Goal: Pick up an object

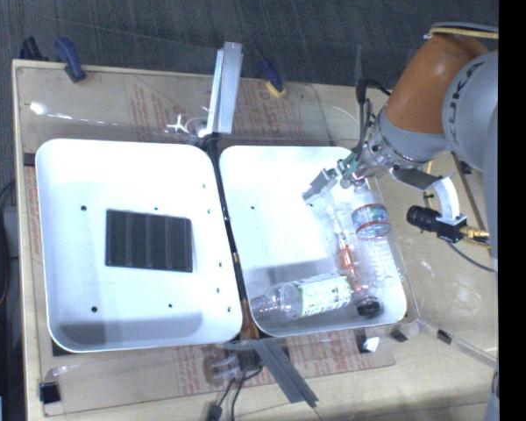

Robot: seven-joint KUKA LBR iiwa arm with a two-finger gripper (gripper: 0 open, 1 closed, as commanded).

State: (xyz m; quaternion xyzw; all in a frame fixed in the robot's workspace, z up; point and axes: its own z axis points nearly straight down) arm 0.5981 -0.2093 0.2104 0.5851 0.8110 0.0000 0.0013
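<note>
Near bottle: a clear plastic bottle with a green-white label (305, 297) lies on its side along the front wall of the right bin (272, 182), cap to the right.
Handling: I judge it light, smooth and slippery, with thin walls that dent; the labelled middle, gripped across its width, looks the safest hold.
Second bottle: another clear bottle with a blue band (372, 235) lies lengthwise by the right wall, beside a thin orange-tinted item (347, 261) I cannot identify.
Left bin: the left bin (70, 174) holds a dark ribbed rectangular slab (149, 240), flat near its centre.
Gripper: the gripper (329, 181) hangs over the right bin's far right corner, above the bottles; whether it is spread or pressed together I cannot tell.
</note>
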